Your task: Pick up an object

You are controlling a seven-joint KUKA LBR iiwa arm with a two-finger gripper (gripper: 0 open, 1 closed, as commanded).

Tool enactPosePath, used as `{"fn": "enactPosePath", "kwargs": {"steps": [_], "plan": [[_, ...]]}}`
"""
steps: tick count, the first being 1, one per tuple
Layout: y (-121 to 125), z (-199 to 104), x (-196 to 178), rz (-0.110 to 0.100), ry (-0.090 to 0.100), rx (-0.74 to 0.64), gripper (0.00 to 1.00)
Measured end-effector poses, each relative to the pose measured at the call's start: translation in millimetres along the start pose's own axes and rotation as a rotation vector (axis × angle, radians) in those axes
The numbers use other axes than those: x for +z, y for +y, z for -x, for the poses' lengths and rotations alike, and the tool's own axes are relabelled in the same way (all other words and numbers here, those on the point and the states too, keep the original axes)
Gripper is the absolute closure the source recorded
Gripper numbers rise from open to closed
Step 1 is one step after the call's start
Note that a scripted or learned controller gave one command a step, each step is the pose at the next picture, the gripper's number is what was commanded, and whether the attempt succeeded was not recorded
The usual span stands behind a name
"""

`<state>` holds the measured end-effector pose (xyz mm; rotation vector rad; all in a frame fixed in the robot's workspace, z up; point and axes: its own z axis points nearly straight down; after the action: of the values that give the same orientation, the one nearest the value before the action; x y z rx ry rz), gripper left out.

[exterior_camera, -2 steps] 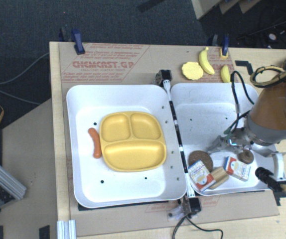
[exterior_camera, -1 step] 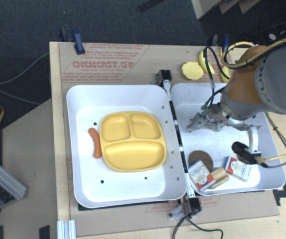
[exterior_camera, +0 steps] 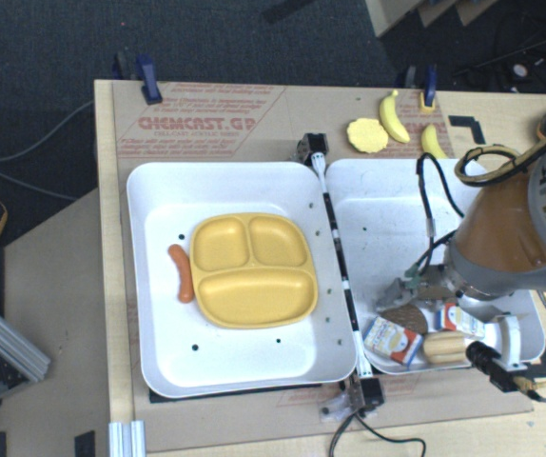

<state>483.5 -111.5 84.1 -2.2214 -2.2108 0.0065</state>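
Observation:
My gripper (exterior_camera: 408, 291) is low in the front part of the right bin (exterior_camera: 378, 208), under the grey and orange wrist. It hovers at or just above a small pile of objects. Directly below it lies a brown flat item (exterior_camera: 408, 316). A white packet with blue and red print (exterior_camera: 390, 338) lies in front of that, and a tan bread roll (exterior_camera: 444, 348) sits to its right. A white item with red marks (exterior_camera: 465, 324) lies beside the wrist. Nothing is visibly held between the fingers.
The left bin (exterior_camera: 159, 208) holds a yellow divided plate (exterior_camera: 252, 269) and a red-orange sausage (exterior_camera: 183, 272) at the plate's left. Behind the right bin, on the board, lie two yellow bananas (exterior_camera: 393, 117) and a yellow round piece (exterior_camera: 368, 135). A black cable (exterior_camera: 427, 198) loops over the right bin.

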Motion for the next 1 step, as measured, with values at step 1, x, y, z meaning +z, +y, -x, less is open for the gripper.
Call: {"fn": "enactPosePath", "kwargs": {"steps": [1], "plan": [[-4.9,6.5,-0.2,0.005,-0.001,-0.004,0.00]]}}
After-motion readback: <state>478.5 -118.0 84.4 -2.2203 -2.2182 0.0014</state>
